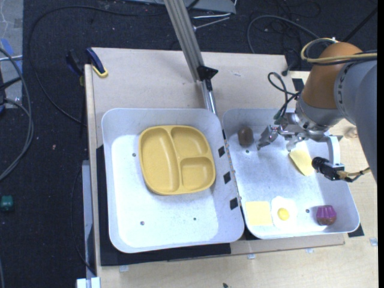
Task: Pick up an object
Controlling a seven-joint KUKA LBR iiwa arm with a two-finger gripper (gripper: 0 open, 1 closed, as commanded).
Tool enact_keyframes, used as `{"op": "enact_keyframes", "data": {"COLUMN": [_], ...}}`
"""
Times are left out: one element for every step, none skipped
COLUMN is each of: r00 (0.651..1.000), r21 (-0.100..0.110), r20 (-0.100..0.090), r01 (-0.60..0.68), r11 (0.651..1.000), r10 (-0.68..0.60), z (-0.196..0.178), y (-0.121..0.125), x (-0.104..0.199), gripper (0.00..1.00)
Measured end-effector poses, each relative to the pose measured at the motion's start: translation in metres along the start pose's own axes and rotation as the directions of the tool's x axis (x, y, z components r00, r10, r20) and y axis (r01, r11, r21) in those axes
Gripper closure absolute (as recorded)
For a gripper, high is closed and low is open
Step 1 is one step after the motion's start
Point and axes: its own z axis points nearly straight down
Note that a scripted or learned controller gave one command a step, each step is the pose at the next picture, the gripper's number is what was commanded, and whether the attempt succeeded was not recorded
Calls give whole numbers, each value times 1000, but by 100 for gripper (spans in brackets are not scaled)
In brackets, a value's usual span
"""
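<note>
You have two shallow white bins on the wooden surface (pixel 150 71). The left bin (pixel 120 221) carries a yellow divided plate (pixel 177 159), set near its middle with three compartments, all bare. The right bin (pixel 264 173) holds the loose pieces, and that is probably why the arm reaches in there from the right.

Look at the pincer (pixel 271 135): it hangs low over the upper part of the right bin, tilted so that a thin finger points down and to the left. You cannot tell from this slant whether it is spread or closed, and nothing can be seen held in it.

The nearest candidate is the small brown lump (pixel 245 137), lying just beside the finger's tip on the left, near the bin's left wall. Whether they touch is not clear. A pale yellow wedge (pixel 301 161) lies partly under the wrist hardware. Along the near edge sit a flat yellow cheese slice (pixel 259 213), a toy fried egg (pixel 283 212) touching it, and a purple piece (pixel 325 215) in the corner, apart from the egg.

Judging by the aim, the brown lump is the target, and the pick is not yet made. Its closeness to the wall leaves little room for a finger on that side, so expect a possible miss.
</note>
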Motion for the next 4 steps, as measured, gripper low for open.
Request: {"op": "enact_keyframes", "data": {"r00": [1000, 1000, 1000, 1000], "r21": [-3, -7, -8, -11], "r20": [2, 3, 2, 2], "r01": [0, 1, -5, 0], "r11": [1000, 1000, 1000, 1000], "r10": [0, -1, 5, 0], "z": [16, 4, -45, -91], "y": [0, 1, -4, -6], "x": [0, 0, -7, 0], "gripper": [0, 100, 100, 100]}}
